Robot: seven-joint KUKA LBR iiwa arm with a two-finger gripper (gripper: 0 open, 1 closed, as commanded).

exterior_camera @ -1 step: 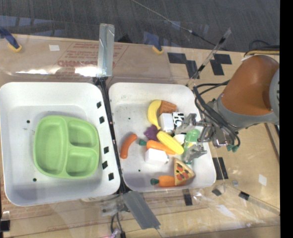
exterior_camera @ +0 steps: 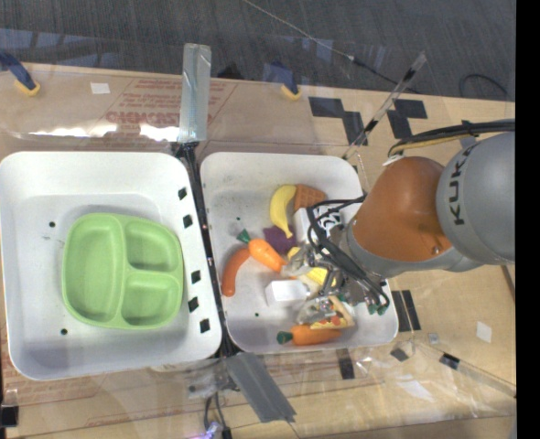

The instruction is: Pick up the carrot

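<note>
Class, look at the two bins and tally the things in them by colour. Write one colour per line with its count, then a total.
Green: 1, the divided plate
Yellow: 1, the banana
Orange: 3, the carrot by the near wall, the carrot mid-bin, the curved sausage-like piece
Purple: 1, the small piece
White: 1, the block
Total: 7 clearly seen; items under the claw cannot be told.

Arm point(exterior_camera: 435, 213) reaches from right into right bin point(exterior_camera: 217, 245). End effector point(exterior_camera: 329, 286) low over clutter by the bin's front right. Carrot point(exterior_camera: 314, 335) lies at front wall; second carrot point(exterior_camera: 263, 252) mid-bin beside banana point(exterior_camera: 282, 207) and red sausage point(exterior_camera: 234, 271). Green plate point(exterior_camera: 122, 269) in left bin point(exterior_camera: 23, 263).
</note>
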